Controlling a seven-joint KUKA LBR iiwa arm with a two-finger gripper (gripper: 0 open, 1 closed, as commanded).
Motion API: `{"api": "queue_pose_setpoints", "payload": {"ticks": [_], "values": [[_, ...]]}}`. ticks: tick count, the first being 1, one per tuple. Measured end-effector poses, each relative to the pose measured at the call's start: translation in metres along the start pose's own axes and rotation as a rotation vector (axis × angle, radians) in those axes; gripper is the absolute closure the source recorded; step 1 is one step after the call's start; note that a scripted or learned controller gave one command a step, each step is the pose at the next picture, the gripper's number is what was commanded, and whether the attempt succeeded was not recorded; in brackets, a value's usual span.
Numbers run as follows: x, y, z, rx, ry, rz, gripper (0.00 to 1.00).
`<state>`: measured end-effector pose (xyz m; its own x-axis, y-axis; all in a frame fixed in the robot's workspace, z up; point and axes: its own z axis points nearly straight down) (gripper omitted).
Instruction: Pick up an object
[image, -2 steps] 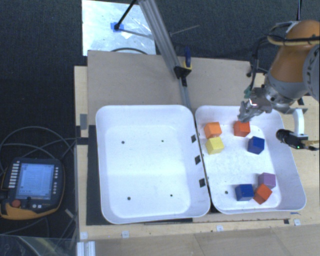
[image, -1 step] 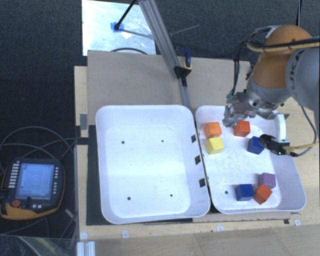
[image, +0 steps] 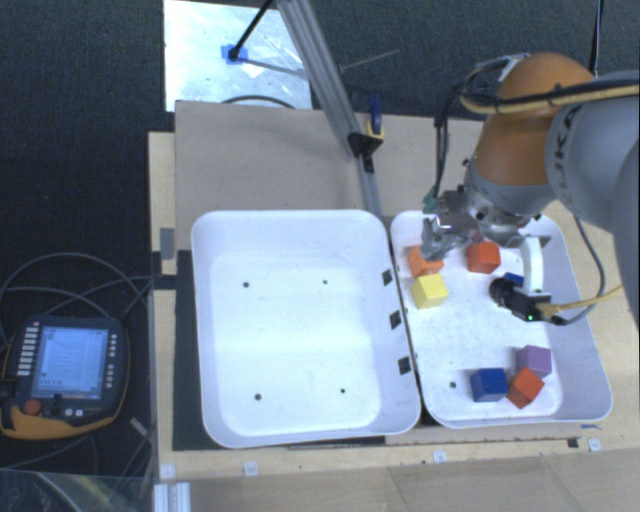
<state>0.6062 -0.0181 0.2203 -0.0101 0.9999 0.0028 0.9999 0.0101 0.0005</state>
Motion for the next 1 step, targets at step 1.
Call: {"api": "queue_pose_setpoints", "payload": {"ticks": [1], "values": [[0.0599,-0.0026,-0.0085,-0.002,0.0,-0.002,1.0]]}}
